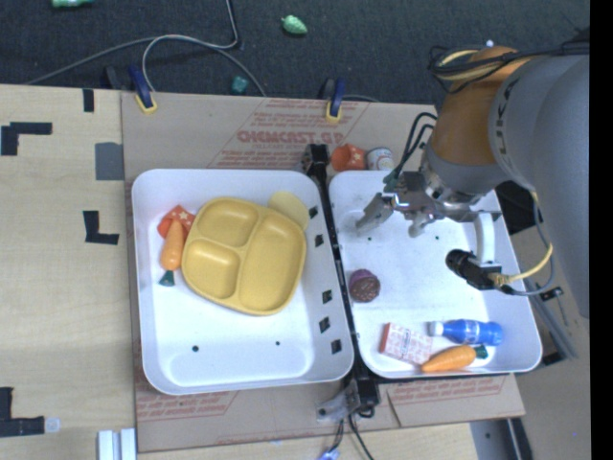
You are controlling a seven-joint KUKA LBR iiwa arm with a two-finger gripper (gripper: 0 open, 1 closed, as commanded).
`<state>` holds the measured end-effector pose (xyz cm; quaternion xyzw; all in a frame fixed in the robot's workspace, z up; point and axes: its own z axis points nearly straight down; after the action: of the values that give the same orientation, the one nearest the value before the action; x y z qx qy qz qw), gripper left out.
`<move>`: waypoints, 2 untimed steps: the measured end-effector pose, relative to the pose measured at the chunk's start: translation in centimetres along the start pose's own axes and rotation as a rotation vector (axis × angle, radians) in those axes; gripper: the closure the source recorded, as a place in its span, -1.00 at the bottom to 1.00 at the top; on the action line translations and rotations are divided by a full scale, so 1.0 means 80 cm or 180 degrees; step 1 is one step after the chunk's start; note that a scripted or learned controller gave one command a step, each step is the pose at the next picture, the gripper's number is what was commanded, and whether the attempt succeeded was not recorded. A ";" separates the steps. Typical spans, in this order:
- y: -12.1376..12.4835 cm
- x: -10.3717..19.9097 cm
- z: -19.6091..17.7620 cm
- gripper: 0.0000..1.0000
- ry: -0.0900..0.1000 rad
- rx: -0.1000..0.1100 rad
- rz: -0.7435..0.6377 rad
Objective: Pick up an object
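The dark maroon ball (pixel 364 285) lies loose on the floor of the right bin (pixel 421 286), close to the wall it shares with the left bin (pixel 230 348). The jaws are behind the ball and a little to its right, over the far half of the same bin. They are spread wide with nothing between them, and the ball sits clear of both fingers, nearer the left one. I can't tell from here whether the fingertips touch the bin floor.

In front of the ball, toward the near right, there's a pink-and-white packet (pixel 406 343). Beyond that a blue bottle (pixel 466 332) lies on its side, with an orange carrot (pixel 448 358) just in front of it.

Left of the ball, across the shared wall, a yellow divided plate (pixel 244 255) takes up most of the left bin. A second carrot (pixel 172 245) lies along the plate's far side.

Both bins sit on the desk (pixel 57 257).
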<state>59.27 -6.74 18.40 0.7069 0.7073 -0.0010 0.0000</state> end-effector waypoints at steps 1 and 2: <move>0.000 0.000 0.000 -1.00 0.0000 0.0000 0.0000; 0.000 0.000 0.000 -1.00 0.0000 0.0000 0.0000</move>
<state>59.27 -6.74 18.40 0.7069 0.7073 -0.0010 0.0000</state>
